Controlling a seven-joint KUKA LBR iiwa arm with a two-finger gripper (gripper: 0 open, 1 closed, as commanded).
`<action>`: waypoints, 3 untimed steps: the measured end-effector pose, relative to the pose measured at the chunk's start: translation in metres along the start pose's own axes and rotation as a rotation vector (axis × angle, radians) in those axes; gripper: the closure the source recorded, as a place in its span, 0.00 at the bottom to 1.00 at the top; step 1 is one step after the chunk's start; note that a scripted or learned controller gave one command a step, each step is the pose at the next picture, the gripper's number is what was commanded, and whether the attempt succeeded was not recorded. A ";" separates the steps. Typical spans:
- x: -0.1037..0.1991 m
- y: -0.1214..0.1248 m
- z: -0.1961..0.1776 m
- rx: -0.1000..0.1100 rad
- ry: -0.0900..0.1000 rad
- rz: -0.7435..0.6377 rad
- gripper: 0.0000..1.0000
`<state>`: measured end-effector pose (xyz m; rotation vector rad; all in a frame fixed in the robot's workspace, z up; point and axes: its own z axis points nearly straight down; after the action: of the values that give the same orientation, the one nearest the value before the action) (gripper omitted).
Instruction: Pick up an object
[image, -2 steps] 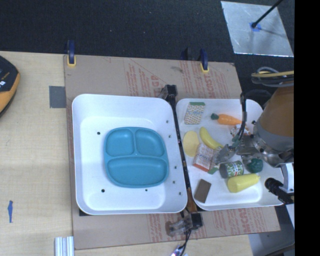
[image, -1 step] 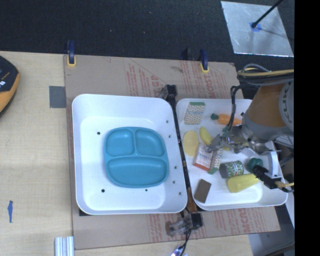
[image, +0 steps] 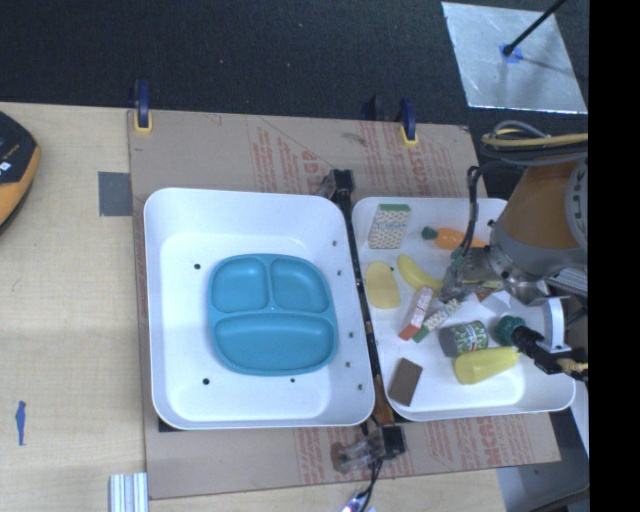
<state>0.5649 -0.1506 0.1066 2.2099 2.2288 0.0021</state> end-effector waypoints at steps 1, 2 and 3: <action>0.000 0.000 0.001 0.001 0.000 -0.001 0.00; 0.023 -0.052 0.016 0.013 0.003 0.006 0.00; 0.021 -0.049 0.005 0.010 0.001 0.004 1.00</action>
<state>0.5155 -0.1301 0.1015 2.2198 2.2297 -0.0078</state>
